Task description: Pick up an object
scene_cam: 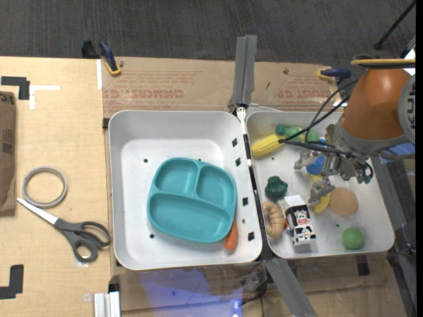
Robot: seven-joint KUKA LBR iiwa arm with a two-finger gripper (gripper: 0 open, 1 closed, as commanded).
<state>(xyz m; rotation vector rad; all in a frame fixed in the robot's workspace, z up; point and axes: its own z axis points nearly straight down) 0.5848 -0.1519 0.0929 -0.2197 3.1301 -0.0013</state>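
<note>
A single fixed camera looks down from above at a slant, taking in the whole pale wooden counter (pixel 53 144) from middling height. Both shallow white plastic bins sit in frame, the left bin (pixel 125 197) near centre and the right bin (pixel 380 240) toward the right edge. The far edge of the view reaches dark grey carpeted floor (pixel 198 12) beyond the counter.

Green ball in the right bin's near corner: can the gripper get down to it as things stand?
Probably yes. The green ball lies apart on bare bin floor, with only the egg and the small carton nearby, neither touching it. The gripper hangs just beyond, above the yellow item.
</note>
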